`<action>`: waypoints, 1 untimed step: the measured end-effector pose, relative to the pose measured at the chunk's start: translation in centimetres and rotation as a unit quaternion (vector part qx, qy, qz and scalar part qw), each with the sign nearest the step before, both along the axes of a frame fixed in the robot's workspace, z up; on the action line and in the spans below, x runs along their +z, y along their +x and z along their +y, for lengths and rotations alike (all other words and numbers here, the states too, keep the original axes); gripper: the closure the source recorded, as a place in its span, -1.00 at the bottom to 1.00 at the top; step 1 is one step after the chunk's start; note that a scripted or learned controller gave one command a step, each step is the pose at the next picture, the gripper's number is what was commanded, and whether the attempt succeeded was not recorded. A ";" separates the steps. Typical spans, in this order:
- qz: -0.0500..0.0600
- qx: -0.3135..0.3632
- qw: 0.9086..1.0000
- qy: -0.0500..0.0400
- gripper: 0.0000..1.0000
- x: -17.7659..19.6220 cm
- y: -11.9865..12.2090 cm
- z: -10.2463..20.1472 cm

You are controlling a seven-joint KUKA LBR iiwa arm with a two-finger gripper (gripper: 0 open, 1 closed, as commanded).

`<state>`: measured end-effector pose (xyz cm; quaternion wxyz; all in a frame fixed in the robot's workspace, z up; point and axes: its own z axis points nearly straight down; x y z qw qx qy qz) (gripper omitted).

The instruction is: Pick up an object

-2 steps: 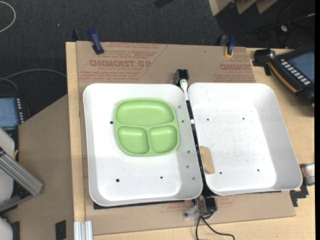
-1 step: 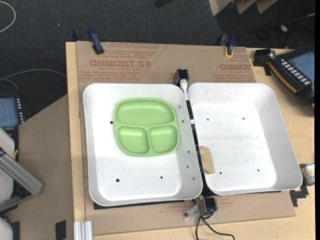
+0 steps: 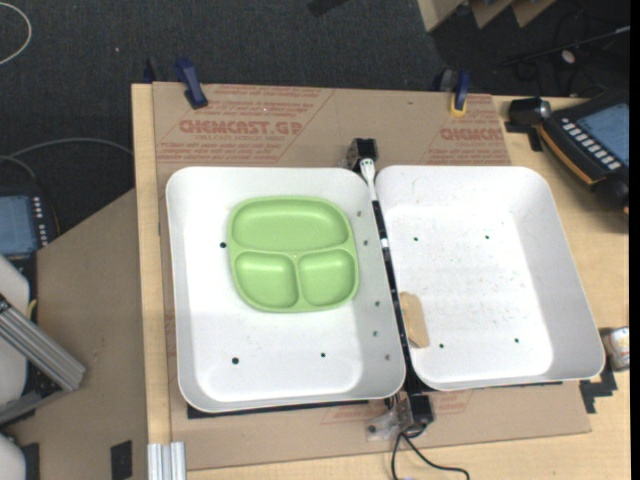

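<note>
A brown board bench (image 3: 300,118) bears two shallow white bins. In the left bin (image 3: 200,368) lies a pale green, three-compartment plastic plate (image 3: 293,253), flat. It looks light, stiff and slick; I judge its raised rim the best hold. My gripper's state I cannot tell.

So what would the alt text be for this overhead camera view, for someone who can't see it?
A green divided plate with three compartments lies in the left white bin of two shallow bins set side by side on a brown board. The right white bin shows small dark specks, and a tan piece of tape sits at its left edge.
</note>
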<state>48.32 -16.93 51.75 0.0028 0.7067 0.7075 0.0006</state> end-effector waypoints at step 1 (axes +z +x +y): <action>0.008 0.001 1.000 0.003 1.00 -10.0 -0.4 3.2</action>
